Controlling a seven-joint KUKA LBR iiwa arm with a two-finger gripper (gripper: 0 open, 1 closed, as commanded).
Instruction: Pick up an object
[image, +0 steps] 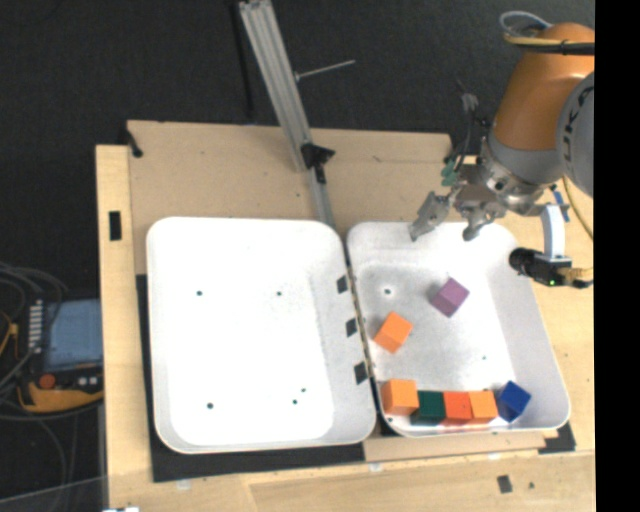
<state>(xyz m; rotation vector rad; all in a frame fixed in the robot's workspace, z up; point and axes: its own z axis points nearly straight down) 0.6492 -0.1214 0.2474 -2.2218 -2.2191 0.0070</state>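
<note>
We see the gripper (446, 229) spread open, holding nothing, above the right bin's (527, 300) far edge; beyond it the purple cube (450, 297) lies unobscured.

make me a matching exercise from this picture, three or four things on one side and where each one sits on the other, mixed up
Things:
1. purple block
2. blue block
3. green block
4. pincer

Places:
A. right end of the row along the right bin's near wall
B. above the bin's far edge
C. alone, in the bin's middle
D. in the row, between two orange blocks

Pairs: 1-C, 2-A, 3-D, 4-B
</note>
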